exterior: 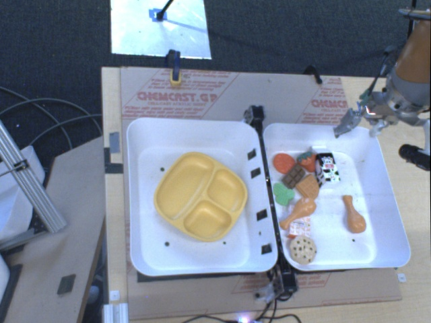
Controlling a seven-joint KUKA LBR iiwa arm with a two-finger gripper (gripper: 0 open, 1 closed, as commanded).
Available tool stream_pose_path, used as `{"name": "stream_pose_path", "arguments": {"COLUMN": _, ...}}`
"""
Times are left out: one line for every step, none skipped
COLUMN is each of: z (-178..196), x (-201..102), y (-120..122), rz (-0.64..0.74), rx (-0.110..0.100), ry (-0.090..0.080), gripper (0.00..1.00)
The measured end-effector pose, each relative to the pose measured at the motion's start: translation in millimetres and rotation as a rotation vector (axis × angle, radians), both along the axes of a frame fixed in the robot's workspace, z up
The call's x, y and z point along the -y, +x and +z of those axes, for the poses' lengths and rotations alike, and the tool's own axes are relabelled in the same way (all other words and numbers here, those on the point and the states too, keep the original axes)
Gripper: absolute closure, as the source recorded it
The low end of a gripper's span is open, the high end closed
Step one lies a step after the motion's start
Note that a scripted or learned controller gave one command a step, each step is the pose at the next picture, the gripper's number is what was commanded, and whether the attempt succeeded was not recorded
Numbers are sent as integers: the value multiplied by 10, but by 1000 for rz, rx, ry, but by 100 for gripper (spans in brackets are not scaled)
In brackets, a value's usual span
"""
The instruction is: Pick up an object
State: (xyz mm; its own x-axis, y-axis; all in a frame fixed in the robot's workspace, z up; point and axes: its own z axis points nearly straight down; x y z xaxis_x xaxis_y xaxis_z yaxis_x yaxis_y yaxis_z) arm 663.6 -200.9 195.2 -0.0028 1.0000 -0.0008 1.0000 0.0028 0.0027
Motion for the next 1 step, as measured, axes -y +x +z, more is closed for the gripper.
{"name": "stream_pose_path", "arguments": {"z": -982, "x": -565, "y": -391, "rz": 0, "rx": 2, "ry": 0, "gripper": 0}}
